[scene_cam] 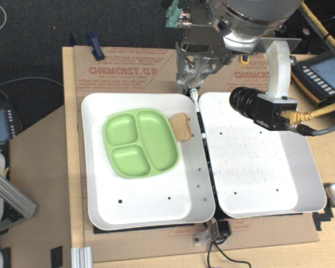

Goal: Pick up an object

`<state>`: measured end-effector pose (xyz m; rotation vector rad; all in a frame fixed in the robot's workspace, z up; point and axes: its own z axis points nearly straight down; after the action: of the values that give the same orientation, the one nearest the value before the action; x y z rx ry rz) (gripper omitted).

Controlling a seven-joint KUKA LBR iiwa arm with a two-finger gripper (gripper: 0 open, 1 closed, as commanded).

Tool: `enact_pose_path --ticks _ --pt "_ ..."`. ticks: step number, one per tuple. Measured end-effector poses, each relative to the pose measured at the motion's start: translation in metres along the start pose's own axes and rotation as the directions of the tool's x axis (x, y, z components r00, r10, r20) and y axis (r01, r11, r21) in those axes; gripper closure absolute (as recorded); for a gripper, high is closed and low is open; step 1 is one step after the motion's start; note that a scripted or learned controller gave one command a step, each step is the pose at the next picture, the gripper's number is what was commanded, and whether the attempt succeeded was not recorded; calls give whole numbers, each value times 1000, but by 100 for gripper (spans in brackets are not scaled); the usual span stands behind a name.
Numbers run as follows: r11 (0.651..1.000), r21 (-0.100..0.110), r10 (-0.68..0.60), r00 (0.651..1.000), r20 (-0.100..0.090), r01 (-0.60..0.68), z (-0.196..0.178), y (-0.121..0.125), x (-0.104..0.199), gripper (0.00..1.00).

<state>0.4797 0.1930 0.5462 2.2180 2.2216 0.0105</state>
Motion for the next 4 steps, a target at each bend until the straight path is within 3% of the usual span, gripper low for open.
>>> enact_pose_path --ticks 1,2,3,4 --pt "1000 15 -2 1000 6 2 60 -2 33 100" --pt "1000 23 8 1000 10 -8 241 6 -31 100" --pt "1000 19 12 1000 9 -12 332 19 -108 100" --pt "1000 -14 1 1000 -2 -1 142 -1 -104 100"
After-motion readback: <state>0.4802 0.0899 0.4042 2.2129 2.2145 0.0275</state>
